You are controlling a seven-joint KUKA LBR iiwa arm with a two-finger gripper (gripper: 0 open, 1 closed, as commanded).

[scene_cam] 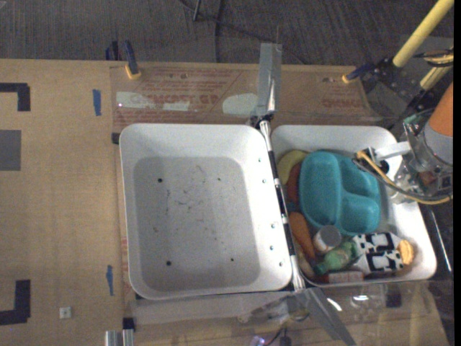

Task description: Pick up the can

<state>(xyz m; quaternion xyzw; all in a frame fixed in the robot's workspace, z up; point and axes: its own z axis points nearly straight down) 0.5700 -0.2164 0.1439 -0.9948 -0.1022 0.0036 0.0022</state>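
While hovering over the right bin's (425, 225) far right rim, well apart from the can (328, 236), gripper (412, 173) state impossible to tell from the overhead camera. Can standing among clutter near the front, just beside the teal tray (338, 192) and a carrot (301, 235), touching the green bottle (338, 256). Nothing lifted yet; approach, grasp and lift all remaining. Left bin (194, 139) alongside.
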